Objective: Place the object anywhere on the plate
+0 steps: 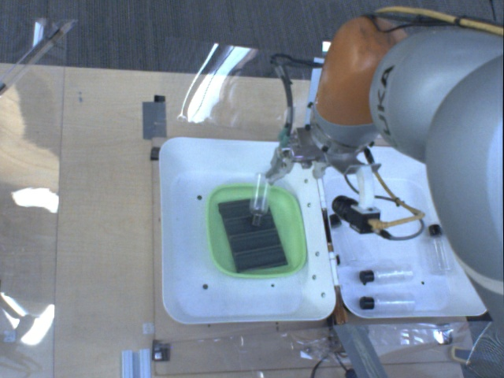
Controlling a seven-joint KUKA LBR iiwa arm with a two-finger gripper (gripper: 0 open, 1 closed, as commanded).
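1. Nearest: bare front of tabletop (pixel 79 290), pale wood, nothing of the task on it.
2. Right bin (pixel 409 315), near edge: nearest capped tube (pixel 386 302) lies flat, w/ second capped tube (pixel 387 276) just behind it and roughly parallel. Both spares, well apart from the plate.
3. Further back in the same bin, by the right wall: third tube (pixel 438 252), lying more end-on, black cap at its far end.
4. Left bin (pixel 181 290): green plate (pixel 293 211) sits approx. mid-bin, w/ dark ridged mat (pixel 252 246) lying in it at a slant.
5. Task's thing = clear tube (pixel 258 198). It stands tilted over the plate's far half, dark lower end on or just above the mat's far end (contact not certain), upper end up at the claw.
6. Claw (pixel 272 170) hangs over the plate's far-right rim, right at the tube's top. Can't tell if it grips the tube or has let go; view too small there.
7. Farthest: arm (pixel 441 93) w/ orange band (pixel 354 61), coming in from the right above the right bin.
8. Progress, my read: tube is inside the plate's outline, so carry looks done. Left: confirm release so tube rests on mat or plate, then lift the claw clear w/o dragging it off.
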